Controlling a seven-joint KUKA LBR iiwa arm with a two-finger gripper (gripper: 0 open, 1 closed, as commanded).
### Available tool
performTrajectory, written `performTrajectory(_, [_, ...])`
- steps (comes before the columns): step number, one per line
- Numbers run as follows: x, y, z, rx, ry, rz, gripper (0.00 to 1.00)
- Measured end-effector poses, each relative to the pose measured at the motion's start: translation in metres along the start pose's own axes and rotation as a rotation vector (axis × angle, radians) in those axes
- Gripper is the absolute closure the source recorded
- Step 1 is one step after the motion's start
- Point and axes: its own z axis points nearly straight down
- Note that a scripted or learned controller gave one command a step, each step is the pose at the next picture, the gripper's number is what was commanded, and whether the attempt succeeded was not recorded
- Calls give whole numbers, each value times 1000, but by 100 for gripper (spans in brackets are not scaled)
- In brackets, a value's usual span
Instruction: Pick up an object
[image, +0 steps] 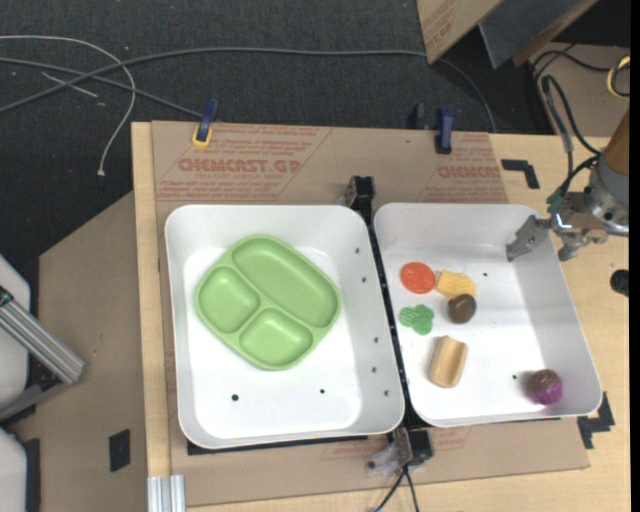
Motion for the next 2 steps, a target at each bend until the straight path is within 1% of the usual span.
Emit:
performTrajectory(1, [6,-8,48,0,1,0,0])
performTrajectory(2, [7,-8,101,-1,1,0,0])
